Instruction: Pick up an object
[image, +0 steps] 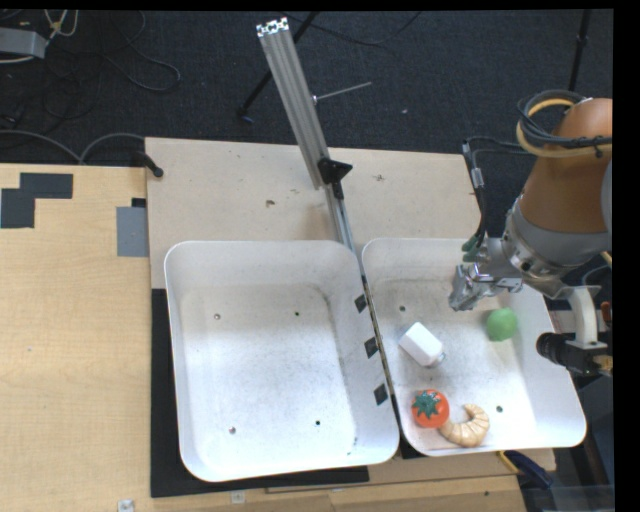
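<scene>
Four objects are seen in the right bin (560, 425), beside the left bin (200, 270).
A ball (501, 323) is placed right of a block (422, 343); nearer the front, a tomato (430, 408) and a croissant (467, 425) are set side by side, perhaps touching. The gripper (466, 292) is positioned above the bin, left of the ball.

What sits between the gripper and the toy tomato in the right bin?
In the camera view, a white block lies between the gripper and the toy tomato.
</scene>
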